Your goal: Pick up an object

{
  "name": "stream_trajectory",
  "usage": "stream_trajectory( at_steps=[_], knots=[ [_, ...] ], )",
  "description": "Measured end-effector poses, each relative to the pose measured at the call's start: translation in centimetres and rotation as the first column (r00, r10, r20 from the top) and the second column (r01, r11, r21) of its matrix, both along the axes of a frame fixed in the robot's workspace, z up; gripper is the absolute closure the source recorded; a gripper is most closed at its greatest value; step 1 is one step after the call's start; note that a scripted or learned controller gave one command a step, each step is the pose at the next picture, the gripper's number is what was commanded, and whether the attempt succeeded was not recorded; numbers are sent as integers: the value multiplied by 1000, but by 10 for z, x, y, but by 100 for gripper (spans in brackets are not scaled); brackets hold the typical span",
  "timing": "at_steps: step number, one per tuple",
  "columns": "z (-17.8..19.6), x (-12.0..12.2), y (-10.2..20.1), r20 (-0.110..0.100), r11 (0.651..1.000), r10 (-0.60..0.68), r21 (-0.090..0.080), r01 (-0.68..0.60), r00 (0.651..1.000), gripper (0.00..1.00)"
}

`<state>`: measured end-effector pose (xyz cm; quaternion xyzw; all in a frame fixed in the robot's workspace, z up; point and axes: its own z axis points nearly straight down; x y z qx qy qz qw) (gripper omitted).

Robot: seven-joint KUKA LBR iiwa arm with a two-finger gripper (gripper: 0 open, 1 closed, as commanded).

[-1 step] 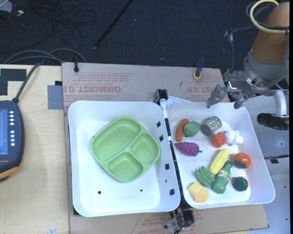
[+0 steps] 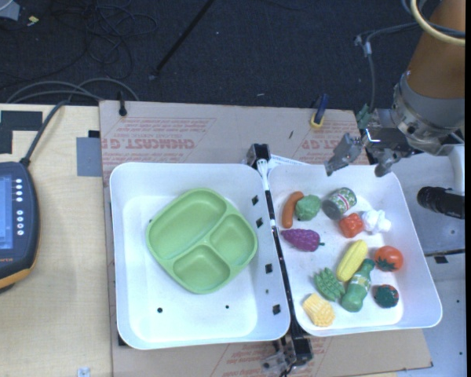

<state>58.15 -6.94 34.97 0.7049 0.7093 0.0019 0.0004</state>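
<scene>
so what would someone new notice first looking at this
Probably the big green divided plate, alone in the left bin. Next comes the bright jumble of toy food in the right bin: a yellow corn cob at the near edge, a purple eggplant near the divider, a red tomato on the right. The arm's hand hovers over that bin's far rim, holding nothing.

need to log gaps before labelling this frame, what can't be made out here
- Gripper, camera view: small and dark over the right bin's far rim; its state and contents can't be judged.
- Arm: cut off by the top and right edges.
- Can: label too small to read.
- Green bottle: partly covered by the yellow corn lying across it.
- Handheld screen: cut off by the left edge, display unreadable.
</scene>
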Motion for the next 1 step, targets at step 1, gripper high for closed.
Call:
stream_trajectory(
  at_steps=[1],
  knots=[
    [4,2,-3,-7,1000,-3,-2,3,1000,100]
  ],
)
